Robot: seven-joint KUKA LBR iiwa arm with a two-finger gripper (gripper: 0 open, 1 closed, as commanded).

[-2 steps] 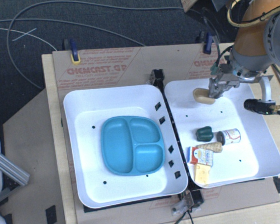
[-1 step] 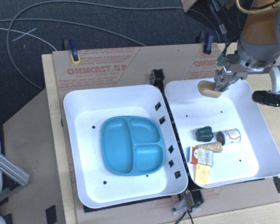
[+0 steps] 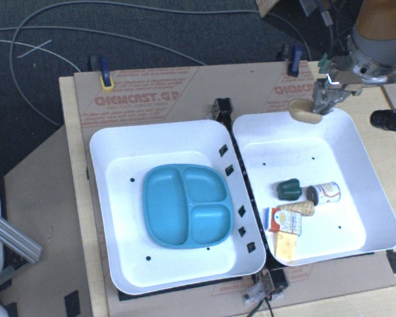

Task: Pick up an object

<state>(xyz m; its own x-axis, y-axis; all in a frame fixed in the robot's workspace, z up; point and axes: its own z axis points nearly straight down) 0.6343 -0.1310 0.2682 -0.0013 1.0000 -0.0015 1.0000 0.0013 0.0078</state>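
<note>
A tan object (image 3: 306,112) sits at the far rim of the right bin (image 3: 368,193), and the end effector (image 3: 325,100) is at it; its fingers seem closed on the object's edge, so I judge the lift is the step in hand. The next move needs a straight rise without losing the piece. More objects lie together near the bin's middle: a green piece (image 3: 289,189) and a small can (image 3: 325,193). The left bin (image 3: 115,169) holds a blue tray (image 3: 186,205).

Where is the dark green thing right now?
In the camera view, the dark green object lies in the right bin, near its middle, just left of the small can.
</note>
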